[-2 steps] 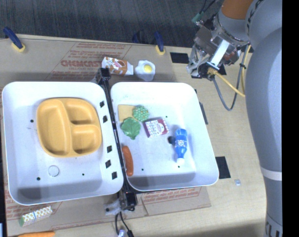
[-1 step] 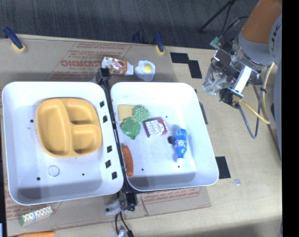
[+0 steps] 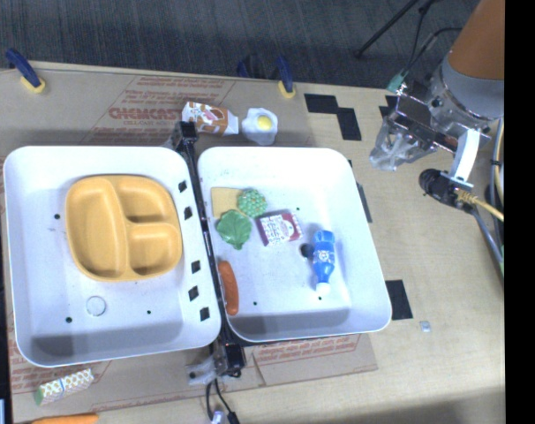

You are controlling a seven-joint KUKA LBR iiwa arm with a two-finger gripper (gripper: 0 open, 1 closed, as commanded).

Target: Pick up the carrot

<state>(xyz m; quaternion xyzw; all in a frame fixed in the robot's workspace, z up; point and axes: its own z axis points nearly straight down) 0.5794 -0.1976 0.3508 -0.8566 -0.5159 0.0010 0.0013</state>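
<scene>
We see the arm (image 3: 479, 34) reaching in at the upper right of the frame, its orange band near the top edge and its wrist angled down and to the left. The gripper (image 3: 393, 153) hangs over the bare bench, outside the right bin (image 3: 360, 237) and just beyond its upper right corner; its pale, translucent fingers stand a little apart with nothing between them, so we read it as released. The carrot (image 3: 229, 286) lies well apart from it, in the lower left of the right bin, lengthwise along the left wall by the divide between the two bins. Between the carrot and the gripper we find a green leafy vegetable (image 3: 235, 227), a round green piece (image 3: 252, 202) on a yellow slab (image 3: 222, 200), a small maroon carton (image 3: 279, 228) and a blue bottle (image 3: 323, 256). The left bin (image 3: 29, 237) holds a yellow divided tray (image 3: 124, 226). Above the bins, on the cardboard, rest a small brown carton (image 3: 206, 118) and a white and yellow egg-like toy (image 3: 260, 124).
</scene>
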